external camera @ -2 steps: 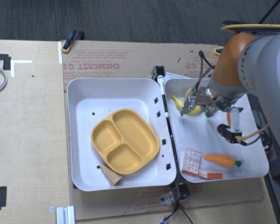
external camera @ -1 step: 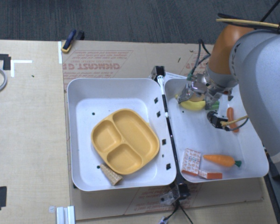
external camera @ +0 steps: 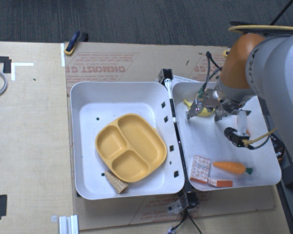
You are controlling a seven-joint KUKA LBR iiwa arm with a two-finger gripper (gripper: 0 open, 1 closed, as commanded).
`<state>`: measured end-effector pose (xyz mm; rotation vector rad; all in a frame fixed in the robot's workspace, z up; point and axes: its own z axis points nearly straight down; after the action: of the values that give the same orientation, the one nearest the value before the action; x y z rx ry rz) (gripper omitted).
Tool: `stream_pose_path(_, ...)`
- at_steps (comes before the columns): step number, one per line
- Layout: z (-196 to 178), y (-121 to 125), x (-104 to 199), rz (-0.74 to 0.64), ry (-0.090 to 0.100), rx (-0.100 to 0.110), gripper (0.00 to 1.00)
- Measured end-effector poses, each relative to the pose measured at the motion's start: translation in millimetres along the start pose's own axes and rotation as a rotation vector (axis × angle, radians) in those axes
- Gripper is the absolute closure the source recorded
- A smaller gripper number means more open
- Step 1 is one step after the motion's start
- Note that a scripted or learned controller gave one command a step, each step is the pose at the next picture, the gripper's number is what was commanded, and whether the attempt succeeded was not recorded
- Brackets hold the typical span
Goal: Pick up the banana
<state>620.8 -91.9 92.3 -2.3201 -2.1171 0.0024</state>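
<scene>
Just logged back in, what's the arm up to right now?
The arm is reaching into the right bin, with its end effector down over the banana near that bin's far left corner. The banana is partly hidden beneath it. A carrot and a small carton lie toward the near edge. The left bin holds a yellow divided plate.

Two white bins (external camera: 83,130) on brown cardboard printed with red lettering. In the left bin, a mustard-yellow divided plate (external camera: 131,147) and a tan, speckled cracker piece (external camera: 116,182). In the right bin (external camera: 263,179), a yellow banana (external camera: 201,112), an orange carrot (external camera: 229,167) with green tip, and a white card (external camera: 200,167) patterned with small red marks. Grey arm (external camera: 278,72), orange band above the wrist.
</scene>
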Motion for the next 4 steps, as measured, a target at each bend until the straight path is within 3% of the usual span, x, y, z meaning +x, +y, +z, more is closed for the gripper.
stream_pose_path(1,0,39,-1,0.064,0.0,-0.002,0.0)
stream_pose_path(2,0,1,-28,0.056,0.0,0.0,0.0)
stream_pose_path(3,0,41,-29,0.206,0.0,-0.002,0.0)
stream_pose_path(4,0,43,-49,-0.388,0.0,-0.002,0.0)
